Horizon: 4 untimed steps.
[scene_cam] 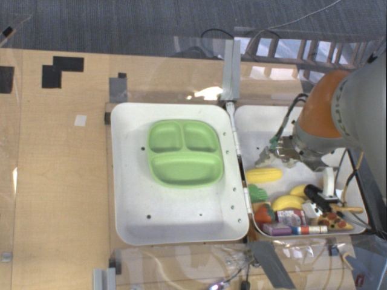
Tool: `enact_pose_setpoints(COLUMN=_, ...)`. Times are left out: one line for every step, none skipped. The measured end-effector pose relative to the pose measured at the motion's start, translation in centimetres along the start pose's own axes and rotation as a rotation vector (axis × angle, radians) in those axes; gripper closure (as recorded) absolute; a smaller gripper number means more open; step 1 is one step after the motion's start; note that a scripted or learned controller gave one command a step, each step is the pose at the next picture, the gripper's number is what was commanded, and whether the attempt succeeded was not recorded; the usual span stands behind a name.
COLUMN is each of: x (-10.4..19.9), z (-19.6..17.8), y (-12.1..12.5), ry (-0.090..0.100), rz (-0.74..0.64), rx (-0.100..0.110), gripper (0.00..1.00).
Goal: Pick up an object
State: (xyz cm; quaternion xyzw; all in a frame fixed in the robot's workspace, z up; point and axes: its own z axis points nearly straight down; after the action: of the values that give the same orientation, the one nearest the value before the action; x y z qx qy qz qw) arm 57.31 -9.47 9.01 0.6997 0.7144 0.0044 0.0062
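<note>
The right bin (260, 122) holds a heap of small toys along its near side: a yellow corn-like piece (264, 175), a green piece (258, 193), a red one (262, 214), yellow bananas (288, 202) and several markers or tubes (296, 229). My gripper (271, 153) hangs over the right bin, just above and behind the yellow corn-like piece, reaching in from the right under the orange-banded wrist (320, 110). Nothing shows between its tips.
The left bin (130, 210) carries a green three-compartment plate (184, 153) in its middle. A metal divider post (230, 71) stands between the bins at the back. Cables and a railing run behind the right bin.
</note>
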Motion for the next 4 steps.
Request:
enact_pose_setpoints(x=-4.0, z=-0.1, y=-5.0, ry=0.000, rz=-0.085, rx=-0.001, gripper=0.00)
enact_pose_setpoints(x=0.8, z=-0.2, y=-4.2, ry=-0.002, rz=-0.287, rx=-0.004, gripper=0.00)
enact_pose_setpoints(x=-0.3, z=0.0, y=2.1, ry=0.001, rz=-0.337, rx=-0.002, gripper=0.00)
enact_pose_setpoints(x=-7.1, z=0.4, y=8.6, ry=0.002, rz=-0.313, rx=0.006, gripper=0.00)
